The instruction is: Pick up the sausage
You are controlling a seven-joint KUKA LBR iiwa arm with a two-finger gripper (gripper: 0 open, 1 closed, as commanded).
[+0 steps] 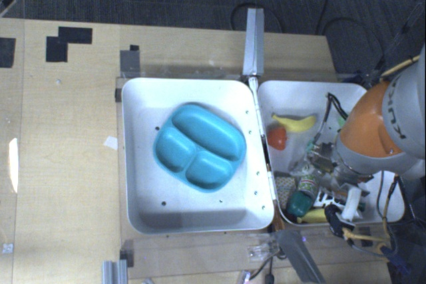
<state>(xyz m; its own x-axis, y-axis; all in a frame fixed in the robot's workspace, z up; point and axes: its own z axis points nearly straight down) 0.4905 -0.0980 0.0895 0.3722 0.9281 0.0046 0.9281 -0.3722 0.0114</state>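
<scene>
The gripper (319,179) is low in the right bin (293,98), around five o'clock from the tomato (277,137); I cannot tell its state, nor spot the sausage in the clutter. It may grab the banana (295,122) instead.

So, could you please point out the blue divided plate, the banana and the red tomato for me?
blue divided plate (200,146): camera view, on the ridge between its compartments.
banana (295,122): camera view, on the middle of its curved body.
red tomato (277,137): camera view, on its rounded top.
</scene>
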